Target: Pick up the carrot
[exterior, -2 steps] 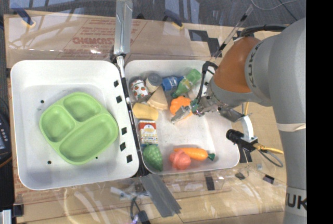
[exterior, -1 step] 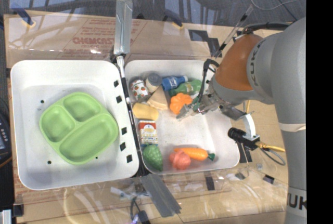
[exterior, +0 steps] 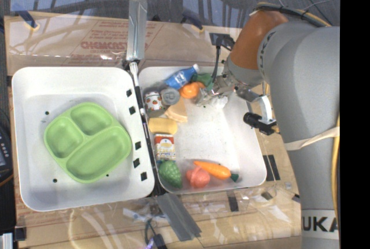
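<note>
The carrot (exterior: 213,169), orange with a green stem end pointing right, lies flat near the front wall of the right bin (exterior: 243,132). My gripper (exterior: 208,95) is down at the back of that bin, well behind the carrot. It sits just right of a small orange fruit (exterior: 190,90). The carrot lies untouched, with a bare stretch of bin floor between it and the gripper. The wrist with its orange band (exterior: 254,40) rises above and to the right.
Along the right bin's left side lie a blue bottle (exterior: 180,77), a grey disc (exterior: 169,96), a red-and-white can (exterior: 152,101), yellow pieces (exterior: 163,125) and a small box (exterior: 165,147). A green item (exterior: 170,173) and a pink item (exterior: 198,177) flank the carrot. The left bin holds a green divided plate (exterior: 87,141).
</note>
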Available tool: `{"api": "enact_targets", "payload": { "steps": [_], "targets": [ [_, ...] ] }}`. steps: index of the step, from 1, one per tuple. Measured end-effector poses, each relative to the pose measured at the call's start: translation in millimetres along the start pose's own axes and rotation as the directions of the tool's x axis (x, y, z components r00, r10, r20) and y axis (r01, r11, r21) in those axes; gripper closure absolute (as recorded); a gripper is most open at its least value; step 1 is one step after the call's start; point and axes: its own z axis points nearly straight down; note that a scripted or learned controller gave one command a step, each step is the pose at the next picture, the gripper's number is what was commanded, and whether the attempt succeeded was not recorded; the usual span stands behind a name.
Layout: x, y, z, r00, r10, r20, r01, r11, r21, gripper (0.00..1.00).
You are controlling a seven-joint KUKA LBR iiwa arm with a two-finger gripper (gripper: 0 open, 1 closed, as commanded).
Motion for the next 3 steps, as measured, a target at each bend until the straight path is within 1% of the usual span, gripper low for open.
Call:
{"api": "enact_targets", "payload": {
  "steps": [1,2,3],
  "targets": [
    [1.9,1.3,-0.7,1.0,-0.003,-0.002,0.003,1.0,-0.001,0.0],
    [-1.8,13.9,-58.4,0.994,-0.112,0.003,0.112,0.994,-0.005,0.0],
    [-13.8,10.0,-1.4,0.998,-0.068,0.0,0.068,0.998,0.0,0.0]
  ]
}}
